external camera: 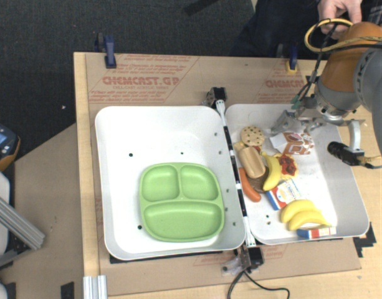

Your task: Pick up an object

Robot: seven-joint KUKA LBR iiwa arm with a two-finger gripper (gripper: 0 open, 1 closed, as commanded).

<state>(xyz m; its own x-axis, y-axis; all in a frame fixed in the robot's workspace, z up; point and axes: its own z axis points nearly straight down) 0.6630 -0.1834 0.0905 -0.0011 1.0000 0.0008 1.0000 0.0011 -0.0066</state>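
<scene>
The right bin (346, 192) holds a pile of toy food: a chocolate-chip cookie (252, 136), a tan bread roll (253, 162), a yellow banana (273, 172), an orange sausage (251, 190), a red-and-white packet (298, 144), a small red piece (287, 165), a white, red and blue carton (284, 193) and a yellow banana bunch (303, 213). My gripper (297, 126) hangs low over the bin's back part, just above the red-and-white packet. Its grey fingers are spread apart, open, with nothing between them.
The left bin (116, 136) carries a green divided plate (180, 201). A black clip (217, 96) sits where the two bins meet at the back. A person's hand (340, 5) is at the top right, behind the arm's orange band (340, 67).
</scene>
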